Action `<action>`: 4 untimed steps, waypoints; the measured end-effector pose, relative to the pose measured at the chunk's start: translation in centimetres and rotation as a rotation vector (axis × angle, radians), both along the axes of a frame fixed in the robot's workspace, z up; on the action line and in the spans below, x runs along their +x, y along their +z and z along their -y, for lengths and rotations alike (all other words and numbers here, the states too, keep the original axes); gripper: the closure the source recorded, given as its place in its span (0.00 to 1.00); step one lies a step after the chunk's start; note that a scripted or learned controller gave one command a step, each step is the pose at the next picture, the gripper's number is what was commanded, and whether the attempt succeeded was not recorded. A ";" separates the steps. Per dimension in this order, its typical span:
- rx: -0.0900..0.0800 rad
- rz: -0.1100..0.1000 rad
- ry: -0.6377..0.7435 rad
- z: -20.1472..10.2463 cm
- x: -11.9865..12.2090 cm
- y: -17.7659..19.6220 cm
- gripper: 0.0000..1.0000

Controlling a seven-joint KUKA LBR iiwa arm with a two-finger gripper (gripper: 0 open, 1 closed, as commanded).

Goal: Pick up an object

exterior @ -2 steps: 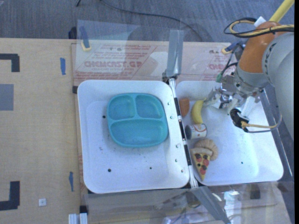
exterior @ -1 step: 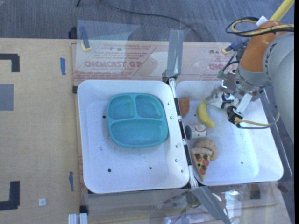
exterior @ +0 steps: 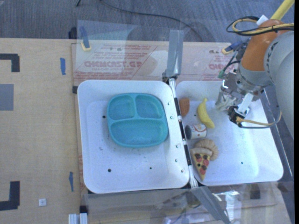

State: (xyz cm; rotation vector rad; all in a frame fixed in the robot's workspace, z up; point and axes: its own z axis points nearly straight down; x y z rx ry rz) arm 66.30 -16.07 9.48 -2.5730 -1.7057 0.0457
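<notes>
In the right bin point(exterior: 252, 162) lie a yellow banana point(exterior: 204, 114), an orange carrot-like piece point(exterior: 185, 107), a small white cup-like object point(exterior: 195, 131), a tan croissant point(exterior: 208, 148) and a pizza slice point(exterior: 200, 163). My gripper point(exterior: 226, 101) hangs over the upper part of this bin, just right of the banana. Nothing shows between its fingers, and their spread is unclear. The orange-banded wrist point(exterior: 254, 55) rises behind it.
The left bin point(exterior: 93, 139) holds a teal divided plate point(exterior: 138, 120). A metal divider point(exterior: 174, 59) stands between the bins at the back. Cables point(exterior: 252, 24) loop above the wrist. Bare white floor lies in the right bin's lower right.
</notes>
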 end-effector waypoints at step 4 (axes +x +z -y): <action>-0.026 0.073 0.162 -5.6 -12.3 -0.4 0.00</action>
